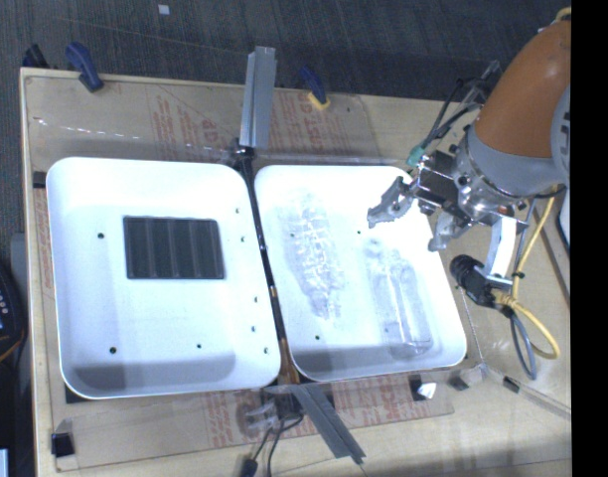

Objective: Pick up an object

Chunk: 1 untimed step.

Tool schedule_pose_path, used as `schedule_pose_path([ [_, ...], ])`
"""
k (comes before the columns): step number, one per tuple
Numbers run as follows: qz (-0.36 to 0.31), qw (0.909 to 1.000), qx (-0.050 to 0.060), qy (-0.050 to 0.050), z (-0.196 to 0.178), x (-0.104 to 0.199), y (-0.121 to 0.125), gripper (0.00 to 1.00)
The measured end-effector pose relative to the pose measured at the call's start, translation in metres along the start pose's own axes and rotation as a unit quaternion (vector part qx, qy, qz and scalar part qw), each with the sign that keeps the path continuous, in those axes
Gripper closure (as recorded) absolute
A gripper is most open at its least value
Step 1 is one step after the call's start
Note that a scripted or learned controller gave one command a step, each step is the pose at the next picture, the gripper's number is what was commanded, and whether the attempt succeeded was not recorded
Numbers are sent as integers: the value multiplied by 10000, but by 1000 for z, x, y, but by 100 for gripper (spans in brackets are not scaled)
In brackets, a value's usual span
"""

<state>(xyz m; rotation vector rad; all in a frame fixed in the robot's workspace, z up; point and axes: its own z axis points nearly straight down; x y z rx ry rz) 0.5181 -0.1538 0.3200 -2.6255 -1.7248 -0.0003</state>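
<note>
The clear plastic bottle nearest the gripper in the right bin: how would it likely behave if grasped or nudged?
The clear plastic bottle lies on its side in the right bin, so a nudge would probably roll it. It looks see-through and seemingly empty, so likely light. Its smooth wall may slip or buckle under the gripper.

left bin [76, 266]: dark ribbed panel [174, 247] | blue clamps [83, 68]

My arm, reaching in from the right.
My orange-banded wrist angles down-left; my gripper [415, 217] hangs with its two fingers [386, 207] spread apart, nothing between them.
</note>
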Motion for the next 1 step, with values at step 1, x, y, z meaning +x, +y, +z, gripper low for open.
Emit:
schedule_pose_path([
  [1, 1221, 9925, 26, -8, 45, 33, -36, 0],
])
